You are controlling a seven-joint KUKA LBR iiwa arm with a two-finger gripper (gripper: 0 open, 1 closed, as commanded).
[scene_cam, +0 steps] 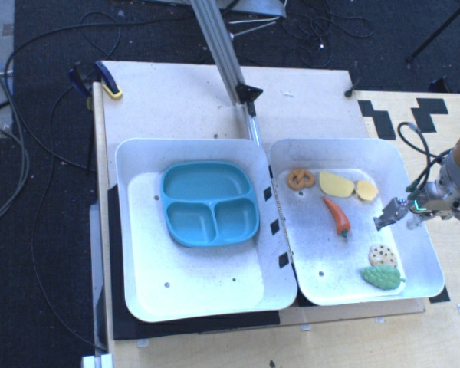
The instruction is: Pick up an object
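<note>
Nothing lifted yet: claw (pixel 389 215) poised at right bin (pixel 422 228) edge, finger state impossible to tell, red chili pepper (pixel 338 216) just leftward, cookie (pixel 382 254) below, all still lying loose.

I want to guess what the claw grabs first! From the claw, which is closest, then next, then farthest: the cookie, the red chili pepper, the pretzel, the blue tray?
Counting out from the claw:
1. Cookie, just below the claw in the right bin.
2. Red chili pepper, toward the middle of that bin. These two are nearly tied.
3. Pretzel, at that bin's far left corner.
4. Blue tray, over in the left bin.
</note>
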